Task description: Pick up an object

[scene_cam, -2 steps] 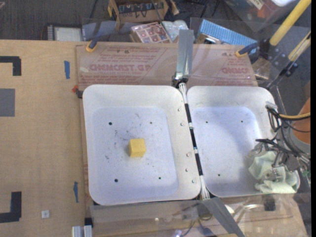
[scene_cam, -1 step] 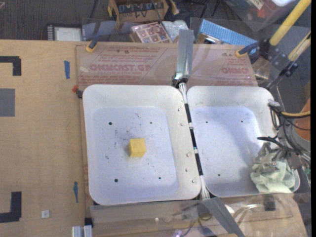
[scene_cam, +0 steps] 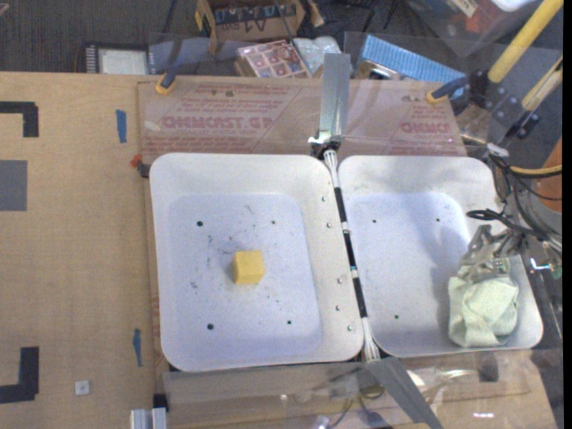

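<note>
Two shallow white plastic bins sit side by side on a pale wooden bench, filling the middle and lower part of the frame. In the left bin [scene_cam: 179, 195], a small yellow cube-shaped block [scene_cam: 249, 267] rests on the floor a little below and right of the bin's centre, well apart from every wall, with faint dark specks scattered on the white surface around it. In the right bin [scene_cam: 402, 213], a crumpled pale yellow-green cloth [scene_cam: 483, 307] lies bunched in the lower right corner, touching or nearly touching the bin's right wall. Just above the cloth, at the right edge of the frame, the metal two-finger gripper [scene_cam: 487, 253] hangs low over the bin with cables trailing off to the right behind it; its tips sit at the upper edge of the cloth, and whether it is apart, together or clamped on the fabric cannot be told here. A narrow strip with white fasteners [scene_cam: 349, 257] runs between the two bins. Above the bins lies a clear plastic sheet with red lettering [scene_cam: 223, 119], and beyond it, along the top of the frame, a clutter of boxes and a yellow bar [scene_cam: 532, 29] in the upper right corner.
</note>
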`<state>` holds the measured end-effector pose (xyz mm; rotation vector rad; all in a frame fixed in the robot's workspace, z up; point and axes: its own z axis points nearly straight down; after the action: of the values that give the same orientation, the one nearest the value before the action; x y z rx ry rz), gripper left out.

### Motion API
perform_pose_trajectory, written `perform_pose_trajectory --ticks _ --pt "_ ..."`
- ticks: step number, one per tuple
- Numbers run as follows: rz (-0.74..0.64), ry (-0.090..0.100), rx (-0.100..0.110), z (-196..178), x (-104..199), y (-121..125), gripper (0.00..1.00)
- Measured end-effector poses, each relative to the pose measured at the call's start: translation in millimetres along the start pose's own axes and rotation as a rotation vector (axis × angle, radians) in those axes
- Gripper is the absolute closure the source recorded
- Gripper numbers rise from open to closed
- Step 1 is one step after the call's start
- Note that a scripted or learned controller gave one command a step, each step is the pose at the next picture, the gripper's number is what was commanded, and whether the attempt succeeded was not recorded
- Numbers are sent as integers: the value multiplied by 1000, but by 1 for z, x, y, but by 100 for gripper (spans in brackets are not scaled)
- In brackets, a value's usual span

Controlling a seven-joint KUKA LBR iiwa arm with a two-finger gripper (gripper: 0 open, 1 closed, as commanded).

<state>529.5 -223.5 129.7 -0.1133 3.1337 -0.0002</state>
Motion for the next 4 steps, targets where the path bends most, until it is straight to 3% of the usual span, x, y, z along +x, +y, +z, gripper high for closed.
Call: perform_pose_trajectory --ticks 1,3,4 --pt "-43 3 -1 -44 42 3 100" --pt "111 2 0 -49 42 3 100" --pt "150 0 1 -128 48 3 100"
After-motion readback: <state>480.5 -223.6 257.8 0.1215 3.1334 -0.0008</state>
